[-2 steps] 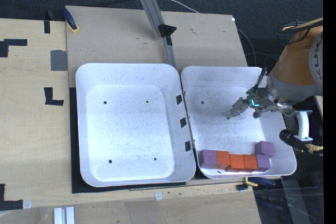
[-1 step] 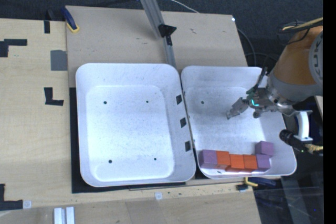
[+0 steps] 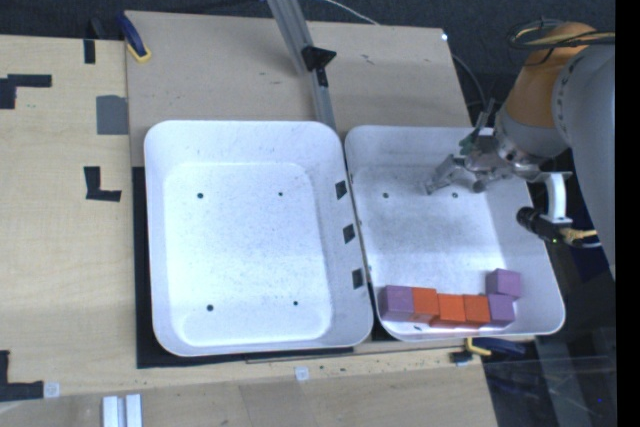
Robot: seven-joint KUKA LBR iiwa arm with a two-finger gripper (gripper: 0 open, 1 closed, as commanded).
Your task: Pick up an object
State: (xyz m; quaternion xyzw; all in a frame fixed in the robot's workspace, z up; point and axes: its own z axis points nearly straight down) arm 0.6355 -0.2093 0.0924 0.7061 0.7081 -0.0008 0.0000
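Camera view: end effector (image 3: pixel 437 183) state unclear, over right white bin (image 3: pixel 430 245); small purple and orange blocks (image 3: pixel 450 306) look light, rigid — pinch flat sides.

The wooden bench (image 3: pixel 230 65) bears two white bins (image 3: pixel 160 215) side by side.

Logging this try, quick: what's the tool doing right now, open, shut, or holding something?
Tool: over the right bin, up in its far part, away from the blocks; open or shut cannot be told.
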